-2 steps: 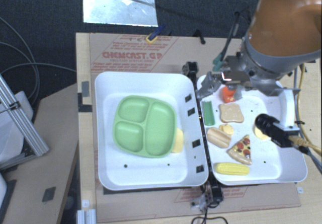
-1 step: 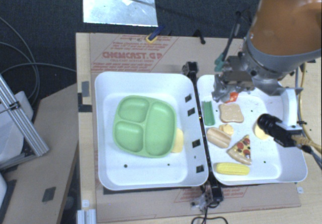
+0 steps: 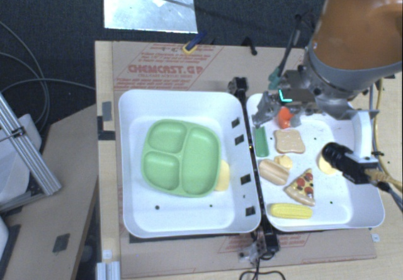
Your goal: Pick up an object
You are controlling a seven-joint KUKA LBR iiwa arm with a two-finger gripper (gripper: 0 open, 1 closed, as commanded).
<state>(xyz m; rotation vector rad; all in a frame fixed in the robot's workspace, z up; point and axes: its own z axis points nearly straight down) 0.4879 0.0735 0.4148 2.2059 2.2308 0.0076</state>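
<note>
The gripper hangs low over the far left corner of the right bin, under the big orange band of the arm, and from up here there is no telling how it is set or whether it has hold of anything, because the wrist hardware crowds right over it. Just beside it sits a small red-orange piece, partly tucked under the wrist. A green stick lies along the bin's left wall, close below the gripper. Next out, a slice of toast lies flat near the middle, with a hot dog just below it and a small yellow bit between the two. A pizza slice rests toward the near side, and a corn cob lies along the near wall. To the right, a black cylinder on the arm's side reaches across a pale yellow piece. Across the divider, the left bin carries a green sectioned plate, with a pale yellow piece touching its right edge.
</note>
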